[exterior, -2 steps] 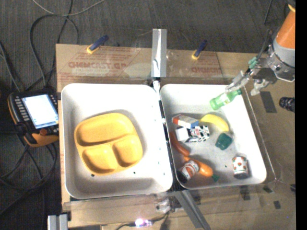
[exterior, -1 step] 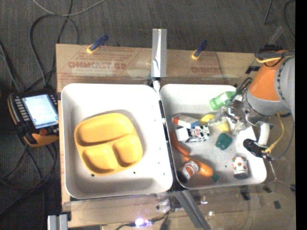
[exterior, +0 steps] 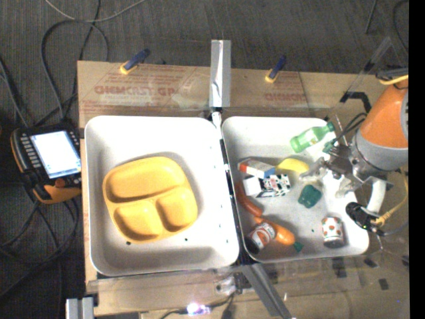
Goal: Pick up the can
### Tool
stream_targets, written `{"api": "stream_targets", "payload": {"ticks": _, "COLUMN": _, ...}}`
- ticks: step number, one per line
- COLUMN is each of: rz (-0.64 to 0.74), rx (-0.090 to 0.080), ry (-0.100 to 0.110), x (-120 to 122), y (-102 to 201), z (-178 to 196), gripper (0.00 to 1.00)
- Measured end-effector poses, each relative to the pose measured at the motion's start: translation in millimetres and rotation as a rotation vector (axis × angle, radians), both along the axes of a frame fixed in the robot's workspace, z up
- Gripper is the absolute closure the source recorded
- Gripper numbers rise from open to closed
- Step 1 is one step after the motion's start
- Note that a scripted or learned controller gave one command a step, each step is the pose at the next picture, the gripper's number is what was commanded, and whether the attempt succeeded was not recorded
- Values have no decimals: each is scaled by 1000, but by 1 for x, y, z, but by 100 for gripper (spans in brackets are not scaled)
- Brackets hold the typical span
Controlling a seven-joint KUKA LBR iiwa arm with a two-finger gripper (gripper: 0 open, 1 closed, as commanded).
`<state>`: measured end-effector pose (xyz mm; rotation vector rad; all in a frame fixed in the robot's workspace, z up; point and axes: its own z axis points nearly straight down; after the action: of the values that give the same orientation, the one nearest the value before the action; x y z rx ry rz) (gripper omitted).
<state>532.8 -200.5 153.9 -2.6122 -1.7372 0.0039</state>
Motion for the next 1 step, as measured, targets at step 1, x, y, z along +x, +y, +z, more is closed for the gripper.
{"api": "stream_targets", "payload": {"ticks": 1, "rz": -22, "rx": -3, "ry": -1, "x": 33, "y": 25, "z": 23, "gripper": 0}}
